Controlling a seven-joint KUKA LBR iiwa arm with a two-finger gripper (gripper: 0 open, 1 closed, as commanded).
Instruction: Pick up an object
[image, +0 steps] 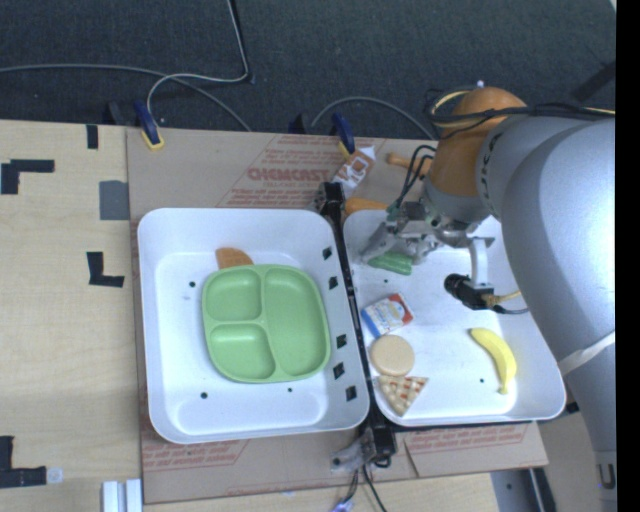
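Sitting nearest in the right bin (545, 400) are a waffle wedge (402, 392), a round cookie (392, 354) and a banana (497, 357) by the right rim, with bare floor lying between them. A blue-and-white packet (386, 315) is hugging the divider. Farther back, the gripper (400, 243) is hovering over a green object (390, 264); I cannot tell its state. A green divided plate (265, 322) is filling the left bin (165, 300).

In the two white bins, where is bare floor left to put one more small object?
Left bin: bare strips left of and below the green divided plate. Right bin: a bare patch between the round biscuit and the yellow banana. Crowded: the right bin's top, around the gripper and green item.
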